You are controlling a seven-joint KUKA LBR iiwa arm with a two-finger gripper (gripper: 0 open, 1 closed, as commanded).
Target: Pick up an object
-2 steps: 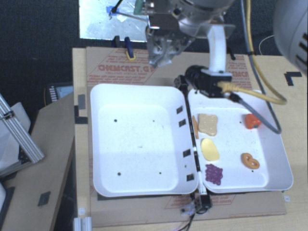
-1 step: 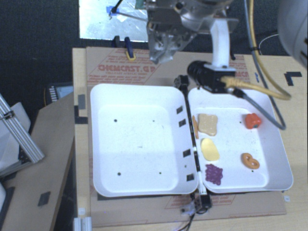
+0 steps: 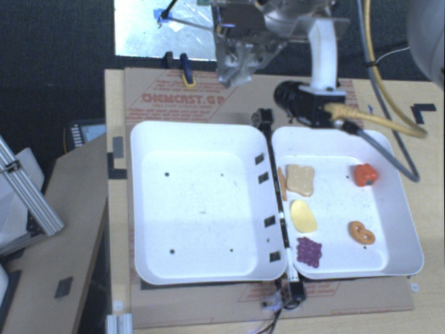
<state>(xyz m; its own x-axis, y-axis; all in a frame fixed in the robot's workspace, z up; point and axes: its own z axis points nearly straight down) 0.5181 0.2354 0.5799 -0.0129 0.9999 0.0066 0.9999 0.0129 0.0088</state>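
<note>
The right bin (image 3: 389, 207) holds several toy foods: a tan toast slice (image 3: 300, 179), a thin orange stick (image 3: 282, 184) beside it along the left wall, a pale yellow piece (image 3: 303, 216), a purple grape bunch (image 3: 309, 252), a brown pretzel (image 3: 361, 234) and a red-orange piece (image 3: 365, 175) at the far right. My gripper (image 3: 235, 69) hangs high behind the bins, above the back edge of the left bin (image 3: 195, 207), well away from all the foods. I see nothing in it.
A black hinge strip (image 3: 272, 186) runs between the two bins. A yellow cable (image 3: 379, 120) and a grey hose cross the right bin's back corner. A cardboard sheet (image 3: 174, 97) with blue and yellow clamps lies behind the left bin.
</note>
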